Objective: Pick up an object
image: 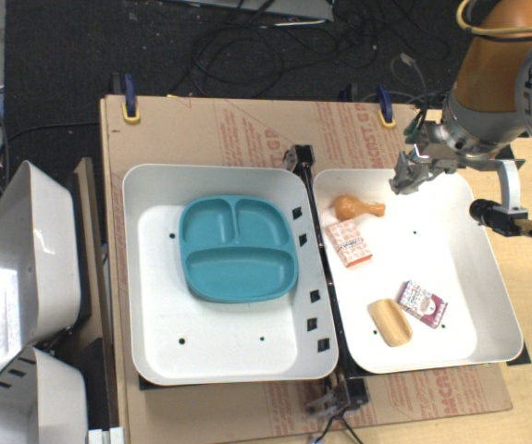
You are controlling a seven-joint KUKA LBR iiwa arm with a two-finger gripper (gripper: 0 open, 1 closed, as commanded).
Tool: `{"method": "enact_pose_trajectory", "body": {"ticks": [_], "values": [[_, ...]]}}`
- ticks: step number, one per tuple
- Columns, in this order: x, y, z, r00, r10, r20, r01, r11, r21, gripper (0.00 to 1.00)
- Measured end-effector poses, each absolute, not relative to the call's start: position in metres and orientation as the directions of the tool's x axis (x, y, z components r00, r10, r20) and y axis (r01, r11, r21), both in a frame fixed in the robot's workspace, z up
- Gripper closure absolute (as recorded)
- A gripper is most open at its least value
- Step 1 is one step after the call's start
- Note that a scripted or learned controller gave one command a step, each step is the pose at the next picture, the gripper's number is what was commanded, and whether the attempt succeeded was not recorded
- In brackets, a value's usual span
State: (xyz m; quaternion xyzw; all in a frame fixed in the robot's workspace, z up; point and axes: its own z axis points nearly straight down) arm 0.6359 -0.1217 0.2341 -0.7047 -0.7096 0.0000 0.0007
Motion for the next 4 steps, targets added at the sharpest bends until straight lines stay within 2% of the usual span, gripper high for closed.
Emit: {"method": "enact_pose_trajectory", "body": {"ticks": [2, 3, 4], "values": [[0.593, -0.031, 0.225, -0.006, 1.000, 0.001, 1.000, 0.006, -0.004, 1.00], [0.584, 0.024, 0.225, -0.008, 1.000, 0.001, 1.000, 0.008, -0.002, 1.00], [0.557, 0.077, 0.224, -0.001, 1.000, 0.000, 1.000, 0.001, -0.001, 1.00]]}}
